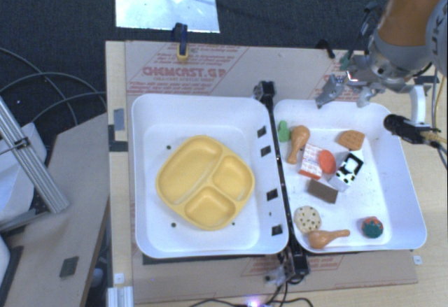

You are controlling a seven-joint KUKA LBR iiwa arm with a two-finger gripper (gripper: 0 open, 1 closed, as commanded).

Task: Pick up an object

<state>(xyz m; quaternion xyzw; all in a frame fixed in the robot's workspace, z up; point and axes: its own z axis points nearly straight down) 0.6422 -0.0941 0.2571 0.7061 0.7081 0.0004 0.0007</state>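
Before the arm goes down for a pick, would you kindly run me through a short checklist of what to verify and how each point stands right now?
1. Gripper is above the right bin, over its far edge: ok.
2. Gripper carries nothing between its fingers: ok, fingers look spread with nothing between them.
3. Items to pick are present: ok; the drumstick, bread slice and cookie lie in the right bin.
4. Target stands apart from neighbours: not ok for the red-and-white packet, which touches the black-and-white block; ok for the blue-green ball.
5. Gripper is directly over an item: not ok, it is nearer the bin's rim.
6. Yellow tray lies in the left bin, out of the way: ok.
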